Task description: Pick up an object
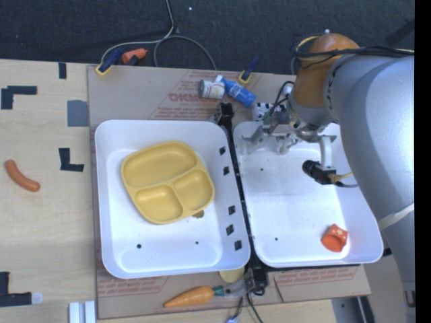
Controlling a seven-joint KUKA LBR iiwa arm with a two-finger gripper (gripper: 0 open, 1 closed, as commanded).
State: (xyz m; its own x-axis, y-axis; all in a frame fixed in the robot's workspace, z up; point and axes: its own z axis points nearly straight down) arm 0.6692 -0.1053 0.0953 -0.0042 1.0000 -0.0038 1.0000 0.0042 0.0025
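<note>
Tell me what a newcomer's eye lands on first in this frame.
The yellow divided plate dominates the left bin. The grey arm looms over the right bin's far end, while a small orange object sits alone in that bin's near right corner.

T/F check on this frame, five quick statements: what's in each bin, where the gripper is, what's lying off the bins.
1. The yellow divided plate lies in the left bin. True.
2. The orange object sits in the left bin. False: it is in the right bin, near its front right corner.
3. The gripper is over the far end of the right bin. True.
4. The gripper holds the orange object. False: the object lies on the bin floor, well apart from the gripper.
5. The toy carrot lies inside the right bin. False: it lies on the cardboard in front of the bins.
</note>
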